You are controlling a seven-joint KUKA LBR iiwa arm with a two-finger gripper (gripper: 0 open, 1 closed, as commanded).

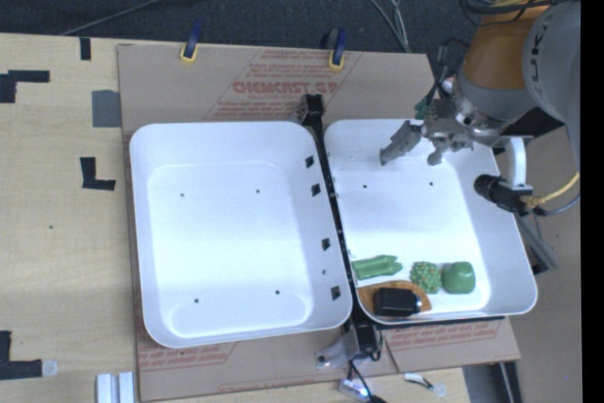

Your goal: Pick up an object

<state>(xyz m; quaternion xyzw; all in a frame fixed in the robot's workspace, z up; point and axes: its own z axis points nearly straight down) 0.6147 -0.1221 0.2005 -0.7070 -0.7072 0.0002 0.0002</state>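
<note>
My gripper (412, 149) hangs over the back part of the right bin (406, 212), its two grey fingers spread apart with nothing between them. Far from it, along the bin's front edge, lie several small objects: a green bean-like piece (376, 266), a green bumpy broccoli-like piece (426, 276), a smooth green block (459, 277), and a black object (396, 302) resting on an orange one (420, 294).
The left bin (226, 231) sits beside the right one, parted by a black divider rail (326, 203). Both rest on a cardboard sheet (274, 85) held by clamps (192, 42) at the back. Cables run behind the bench.
</note>
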